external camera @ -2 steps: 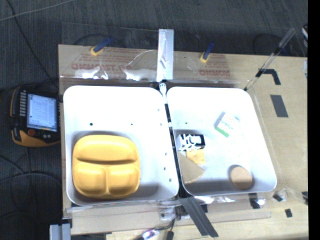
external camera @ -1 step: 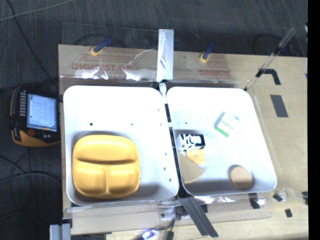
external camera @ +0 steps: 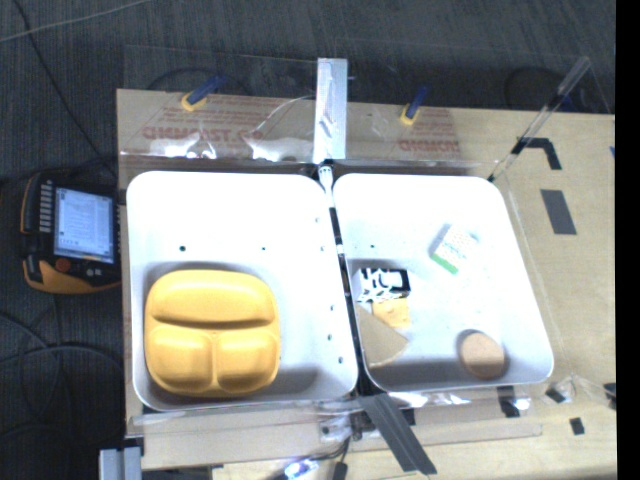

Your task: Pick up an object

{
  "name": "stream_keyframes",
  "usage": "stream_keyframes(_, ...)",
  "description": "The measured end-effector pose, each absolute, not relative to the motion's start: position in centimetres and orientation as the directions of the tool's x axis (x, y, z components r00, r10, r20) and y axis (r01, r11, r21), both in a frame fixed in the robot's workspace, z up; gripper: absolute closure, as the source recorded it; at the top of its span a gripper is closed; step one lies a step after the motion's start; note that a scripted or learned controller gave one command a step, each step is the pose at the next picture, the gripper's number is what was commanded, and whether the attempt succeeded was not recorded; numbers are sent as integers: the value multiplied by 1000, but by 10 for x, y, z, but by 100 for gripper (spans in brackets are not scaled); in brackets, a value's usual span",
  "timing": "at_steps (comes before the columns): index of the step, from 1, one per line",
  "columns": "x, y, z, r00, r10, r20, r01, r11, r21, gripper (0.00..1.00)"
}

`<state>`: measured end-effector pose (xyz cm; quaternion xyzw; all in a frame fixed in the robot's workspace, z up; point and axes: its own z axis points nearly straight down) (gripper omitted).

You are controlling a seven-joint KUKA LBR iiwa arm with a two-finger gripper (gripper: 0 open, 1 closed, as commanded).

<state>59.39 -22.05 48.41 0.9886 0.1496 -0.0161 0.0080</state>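
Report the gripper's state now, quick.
Gripper: not in view, so its state cannot be told; the yellow object lies untouched in the left bin.

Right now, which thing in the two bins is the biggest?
The yellow plastic container, alone in the left bin. It dwarfs the small green-and-white box, the black-and-white card and the round brown cork-like piece in the right bin.

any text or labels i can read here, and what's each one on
None can be read.
Red print on the clear sheet behind the bins: too blurred.
Black-and-white card in the right bin: pattern, no legible words.
Green-and-white packet: too small.
Pendant screen left of the bench: too blurred.
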Motion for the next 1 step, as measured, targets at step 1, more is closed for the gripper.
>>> stream_keyframes(1, 595, -220, 493, 952, 302, -39, 303, -953, 13, 100)
